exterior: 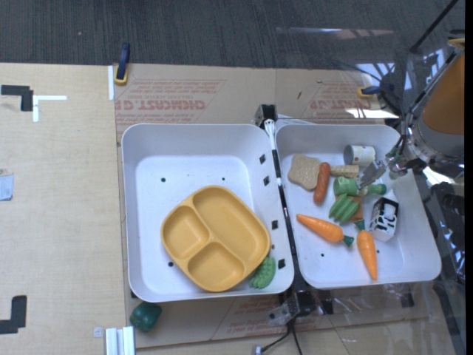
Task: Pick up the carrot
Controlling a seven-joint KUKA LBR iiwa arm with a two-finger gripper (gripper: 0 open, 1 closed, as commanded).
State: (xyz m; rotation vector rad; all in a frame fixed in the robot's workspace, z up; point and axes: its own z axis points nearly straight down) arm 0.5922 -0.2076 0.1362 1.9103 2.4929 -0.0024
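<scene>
Carrot (323, 228) lies in the right bin (414, 268) (another one (368, 254) just beside it). Gripper (372, 174) sits over the green veggies (346, 202); can't tell its opening, too blurry.

At the right edge of the frame the arm (443, 106) shows as a broad rounded orange band, glossy, with a pale grey shell below it that catches the light. Beneath that sits a darker wrist section of grey and black metal parts, crowded and hard to separate. Thin black cables run diagonally across the upper right of the frame above the orange band. The gripper (373, 174) is slim, silvery grey and metallic; what may be small fasteners on it are too blurred to confirm.
</scene>
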